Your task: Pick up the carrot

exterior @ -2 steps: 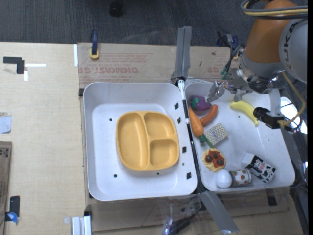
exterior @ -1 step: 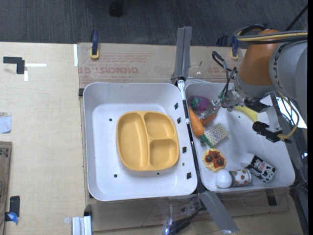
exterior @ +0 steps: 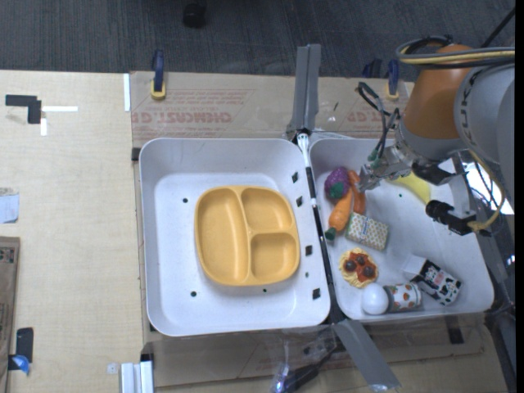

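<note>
We see the smooth, tapered orange carrot (exterior: 341, 212) at nine o'clock in the right bin (exterior: 471, 260). The gripper (exterior: 370, 177) hovers just above it; its grip is hidden from us.

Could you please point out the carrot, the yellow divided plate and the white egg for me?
carrot (exterior: 341, 212): camera view, middle of its orange body.
yellow divided plate (exterior: 214, 237): camera view, floor of its long left compartment.
white egg (exterior: 375, 300): camera view, centre of its shell.

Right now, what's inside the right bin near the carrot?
Beside the carrot lie a purple vegetable, a patterned packet and a small pizza. The gripper covers whatever sits under it.
</note>
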Motion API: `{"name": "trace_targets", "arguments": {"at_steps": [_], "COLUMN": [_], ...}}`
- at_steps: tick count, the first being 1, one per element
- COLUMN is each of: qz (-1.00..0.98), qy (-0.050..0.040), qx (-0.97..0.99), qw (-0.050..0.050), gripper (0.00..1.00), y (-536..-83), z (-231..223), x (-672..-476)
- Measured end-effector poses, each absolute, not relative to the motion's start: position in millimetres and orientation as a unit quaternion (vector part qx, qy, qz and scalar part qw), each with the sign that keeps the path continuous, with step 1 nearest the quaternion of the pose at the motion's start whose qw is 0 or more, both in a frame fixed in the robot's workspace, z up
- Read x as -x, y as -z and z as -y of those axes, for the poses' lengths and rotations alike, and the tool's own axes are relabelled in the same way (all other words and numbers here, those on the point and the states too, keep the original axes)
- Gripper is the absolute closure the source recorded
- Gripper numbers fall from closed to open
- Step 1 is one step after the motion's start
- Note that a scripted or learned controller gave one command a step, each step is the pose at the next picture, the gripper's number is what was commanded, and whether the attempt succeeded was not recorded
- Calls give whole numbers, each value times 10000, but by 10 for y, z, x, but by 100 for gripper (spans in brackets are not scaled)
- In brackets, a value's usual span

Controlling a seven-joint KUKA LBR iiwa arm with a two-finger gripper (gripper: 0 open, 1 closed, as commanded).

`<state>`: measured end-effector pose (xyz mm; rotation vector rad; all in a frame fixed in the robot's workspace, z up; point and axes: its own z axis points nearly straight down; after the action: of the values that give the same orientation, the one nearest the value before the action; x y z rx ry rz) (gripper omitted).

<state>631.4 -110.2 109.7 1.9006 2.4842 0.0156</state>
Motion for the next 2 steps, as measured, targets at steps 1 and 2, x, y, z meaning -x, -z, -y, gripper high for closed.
{"name": "trace_targets", "arguments": {"at_steps": [1,2], "qz": [-7944,-8143], "qy": [-49,2], "qx": [-6073,-5805], "qw": [68,10], "gripper": [0,0], "y": [-1097,-1646], "z": [1100,1444], "x": [-6314,-5954]}}
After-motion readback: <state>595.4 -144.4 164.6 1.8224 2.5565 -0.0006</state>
